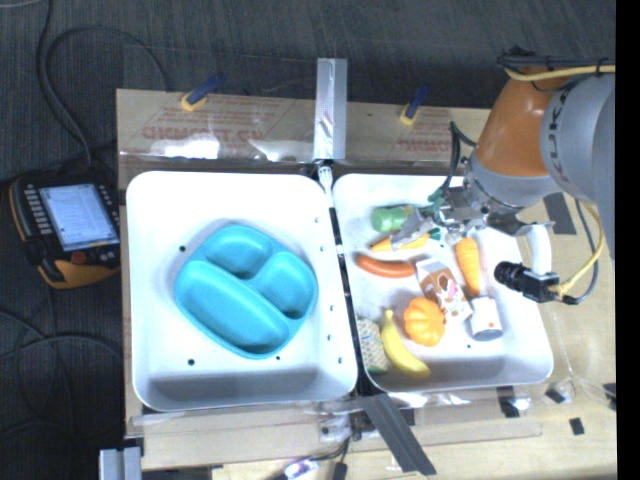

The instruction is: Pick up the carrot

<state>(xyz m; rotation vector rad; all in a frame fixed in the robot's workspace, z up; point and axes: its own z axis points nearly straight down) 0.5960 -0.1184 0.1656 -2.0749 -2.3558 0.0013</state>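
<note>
Orange carrot (468, 265) lying in the right white bin (520, 363), upper right part, its top end just below the end effector (447, 218), whose open-or-closed state cannot be told. Beside the carrot: a small printed box (441, 288), an orange pumpkin (423, 321), a banana (398, 346), a sausage (386, 265) and a green vegetable (390, 216). Left white bin (160, 368) holds a blue divided tray (246, 286)

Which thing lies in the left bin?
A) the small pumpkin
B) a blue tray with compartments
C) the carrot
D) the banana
B: the blue tray lies alone in the left bin, while the carrot, the banana and the small pumpkin all lie in the right bin.
</note>
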